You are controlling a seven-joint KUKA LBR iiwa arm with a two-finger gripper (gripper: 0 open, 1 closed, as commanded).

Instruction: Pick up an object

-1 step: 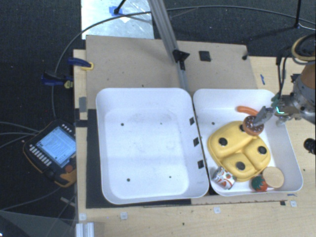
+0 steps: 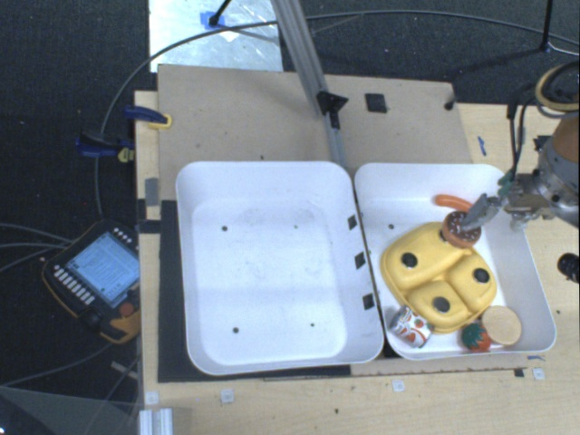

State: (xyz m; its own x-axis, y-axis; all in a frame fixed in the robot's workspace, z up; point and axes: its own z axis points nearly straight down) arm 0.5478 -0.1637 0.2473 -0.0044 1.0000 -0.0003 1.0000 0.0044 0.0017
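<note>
The right bin (image 2: 521, 270) holds a pile of objects. A large yellow lumpy toy (image 2: 437, 275) with black dots lies in its middle. A small brown ring (image 2: 461, 235) rests on the toy's upper right edge. An orange stick-shaped piece (image 2: 448, 201) lies just behind it. My gripper (image 2: 469, 222) reaches in from the right and slants down, with its tip right at the brown ring. A red and white cup (image 2: 410, 326), a red and green berry-like piece (image 2: 474, 337) and a tan round disc (image 2: 501, 324) lie along the bin's front edge.
The left bin (image 2: 263, 265) stands beside the right one, with a black-clipped divider wall (image 2: 360, 261) between them. A grey pole (image 2: 304, 48) slants over the back of the bench. A teach pendant (image 2: 98, 275) lies on the floor at the left.
</note>
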